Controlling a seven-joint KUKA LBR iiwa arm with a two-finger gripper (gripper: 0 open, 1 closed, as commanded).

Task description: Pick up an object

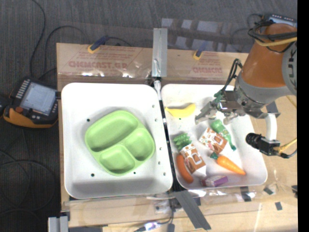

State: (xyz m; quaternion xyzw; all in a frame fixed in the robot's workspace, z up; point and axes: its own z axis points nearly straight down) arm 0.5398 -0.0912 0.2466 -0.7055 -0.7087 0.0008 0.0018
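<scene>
The right bin [251,175] holds several toy foods: a yellow banana [181,110], a green bottle [222,131], an orange-and-white carton [213,141], a second carton [194,159], a carrot [229,164], a sausage [183,168], a green leafy piece [182,139] and a small purple-and-pink item [215,181]. My gripper [216,115] hangs over the upper middle of this bin, just above the green bottle and to the right of the banana. Its fingers are spread apart with nothing between them.
The left bin [77,178] carries a green three-compartment plate [120,142]. A metal divider post [159,52] rises between the bins at the back. A handheld pendant [31,103] lies on the floor at the left. Black cable fittings [258,141] hang beside the wrist.
</scene>
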